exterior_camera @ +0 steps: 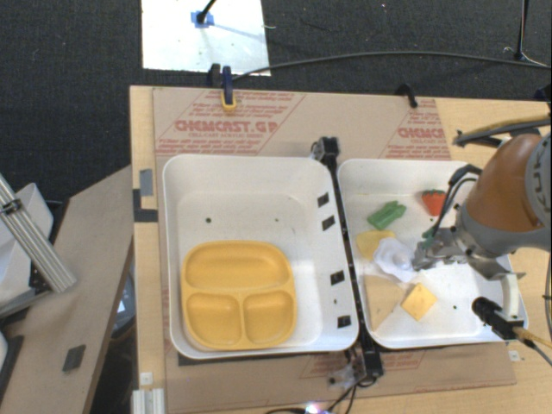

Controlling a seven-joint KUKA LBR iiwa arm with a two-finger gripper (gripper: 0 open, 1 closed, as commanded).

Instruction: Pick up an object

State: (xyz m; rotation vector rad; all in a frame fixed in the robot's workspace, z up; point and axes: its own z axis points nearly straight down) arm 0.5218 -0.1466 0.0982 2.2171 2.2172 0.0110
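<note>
My gripper (420, 258) hangs low in the right bin (379, 330), directly beside a crumpled white object (393, 259) and touching or nearly touching it. A green block (385, 215) lies toward the bin's back. A pale yellow piece (370, 244) rests just left of the white object. A yellow wedge (420, 302) sits near the front. An orange-red item (434, 202) lies at the back, partly hidden behind the arm.
The left bin (259, 175) holds a yellow divided tray (239, 293). A black divider (343, 248) runs between the bins. The arm's grey and orange wrist (509, 201) covers the right bin's right side. Cables cross behind the bench.
</note>
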